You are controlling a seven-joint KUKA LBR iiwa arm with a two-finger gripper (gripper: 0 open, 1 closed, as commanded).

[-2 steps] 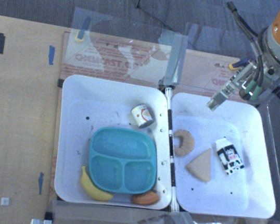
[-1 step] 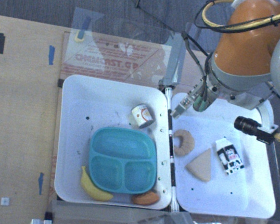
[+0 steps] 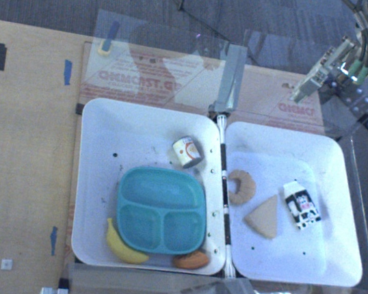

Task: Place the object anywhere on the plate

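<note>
Since the gripper [image 3: 305,87] hung high beyond the back rim of the right bin [image 3: 322,258], outside both bins and carrying nothing I could see, I treated the step in hand as the pick itself. I could not tell whether the gripper was set wide or narrow at that slant.

The task named no particular object, so I judged the candidates by their reach from the hand. Closest below it lay a black-and-white carton [image 3: 301,204], flat on the bin floor with bare white all round. Just past that was a tan wedge [image 3: 264,218], and beside it a brown ring [image 3: 240,186] that sat close against the divider between the bins. I reckoned the carton was the safest choice: clear on every side, with straight edges to close across. The ring's nearness to the wall would have crowded the descent.

Farther from the hand, across the divider, the teal plate [image 3: 160,210] lay in the left bin [image 3: 98,164], its three compartments bare. A white cup [image 3: 187,151] stood near its back edge, and a banana [image 3: 123,244] and an orange piece [image 3: 192,260] touched or nearly touched its front edge. I would have lifted well clear of the divider and released low over the plate's large compartment.
</note>
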